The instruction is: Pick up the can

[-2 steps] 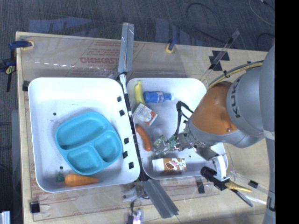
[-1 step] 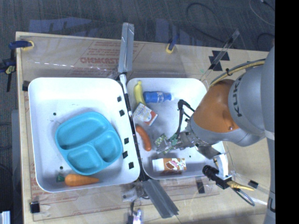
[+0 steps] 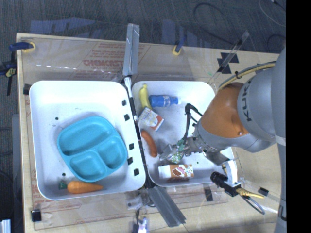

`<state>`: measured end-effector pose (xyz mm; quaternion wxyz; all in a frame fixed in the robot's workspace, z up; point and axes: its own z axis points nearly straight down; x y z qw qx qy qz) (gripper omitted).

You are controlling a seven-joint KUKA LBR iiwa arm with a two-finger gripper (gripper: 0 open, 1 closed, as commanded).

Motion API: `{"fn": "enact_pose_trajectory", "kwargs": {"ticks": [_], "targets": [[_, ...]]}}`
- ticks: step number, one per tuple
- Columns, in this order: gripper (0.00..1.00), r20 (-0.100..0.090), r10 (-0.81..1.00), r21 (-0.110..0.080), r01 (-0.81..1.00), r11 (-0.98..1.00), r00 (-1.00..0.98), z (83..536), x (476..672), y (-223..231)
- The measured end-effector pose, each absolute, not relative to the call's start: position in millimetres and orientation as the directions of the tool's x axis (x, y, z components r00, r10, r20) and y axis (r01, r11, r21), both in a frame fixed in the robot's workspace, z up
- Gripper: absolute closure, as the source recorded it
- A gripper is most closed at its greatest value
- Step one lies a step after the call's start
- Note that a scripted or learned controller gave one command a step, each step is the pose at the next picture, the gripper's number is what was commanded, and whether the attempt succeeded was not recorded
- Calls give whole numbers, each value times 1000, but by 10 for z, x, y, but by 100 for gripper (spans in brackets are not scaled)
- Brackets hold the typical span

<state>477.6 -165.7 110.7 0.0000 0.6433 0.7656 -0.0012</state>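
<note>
Right now my gripper [image 3: 176, 153] hangs low in the right bin [image 3: 204, 89], near its front half, and I cannot tell how it is set, because the wrist and a crumpled shiny wrapper [image 3: 171, 154] crowd that spot. What I take for the can [image 3: 176, 171], with its red and white label, lies on its side just in front of the gripper, close to the bin's front wall. Its long axis runs across the bin, left to right, roughly along that wall. So I judge the coming move to be a short shift toward the front edge, with my grip closing across the can's narrow width. An orange sausage-shaped thing [image 3: 149, 143] lies just to the left.
</note>
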Motion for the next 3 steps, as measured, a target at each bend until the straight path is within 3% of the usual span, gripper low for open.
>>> {"fn": "enact_pose_trajectory", "kwargs": {"ticks": [1,2,3], "targets": [[100,-4,984,0,984,178,-178,1206,4787,-1659],[100,0,999,-3,999,53,-53,1607,4849,-1816],[100,1,974,-3,974,-225,225,1186,4779,-1844]]}}
